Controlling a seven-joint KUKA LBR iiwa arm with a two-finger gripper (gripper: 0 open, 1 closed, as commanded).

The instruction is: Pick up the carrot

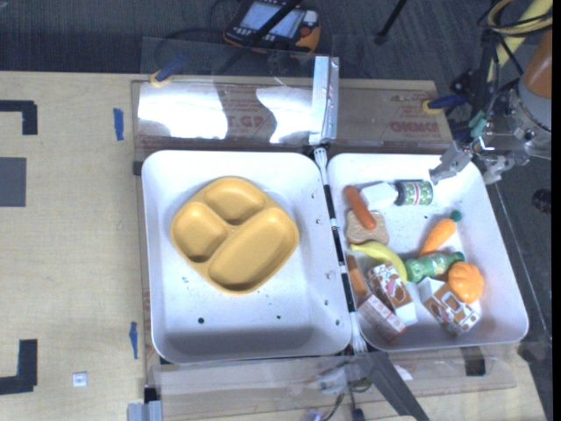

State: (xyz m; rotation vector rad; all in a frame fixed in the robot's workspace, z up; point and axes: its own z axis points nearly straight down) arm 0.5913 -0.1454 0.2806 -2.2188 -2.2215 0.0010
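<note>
We see the carrot [439,234] lying in the right bin [508,270] while our tool [473,154] hovers above its far corner, its grip state unclear.

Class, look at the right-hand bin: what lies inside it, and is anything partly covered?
The right bin holds the carrot, a hot dog, a banana, a small bottle, a green bottle, an orange fruit and two cartons. The cartons hide whatever lies beneath.
</note>
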